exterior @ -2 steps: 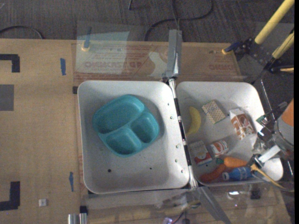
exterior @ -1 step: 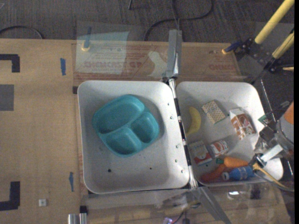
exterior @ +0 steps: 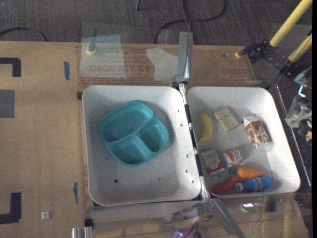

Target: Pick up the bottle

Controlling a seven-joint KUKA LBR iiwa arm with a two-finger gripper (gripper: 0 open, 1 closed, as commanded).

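- Finding the bottle [exterior: 257, 183] lying on its side against the near wall of the right bin [exterior: 280, 155], toward the near-right corner, probably settling there because a round body rolls until a wall stops it.
- Showing a blue body with a pale band, a red cap pointing left, and a smooth, slim shape likely calling for a grasp across its width.
- Crowding it on the far side with a carrot [exterior: 250, 172] touching or almost touching, and a reddish-orange item [exterior: 224, 184] just beside the cap, leaving little room for a clean approach.
- Resting a small red-and-white box [exterior: 212, 161] and a can [exterior: 232, 156] side by side a little farther in.
- Spreading a banana [exterior: 206, 127], a patterned packet [exterior: 228, 118] and a carton [exterior: 256, 132] loosely across the far half, well apart from the bottle.
- Keeping a teal divided plate [exterior: 106, 123] alone in the left bin [exterior: 148, 185], away from the pick.
- Leaving the state of the jaws impossible to tell.
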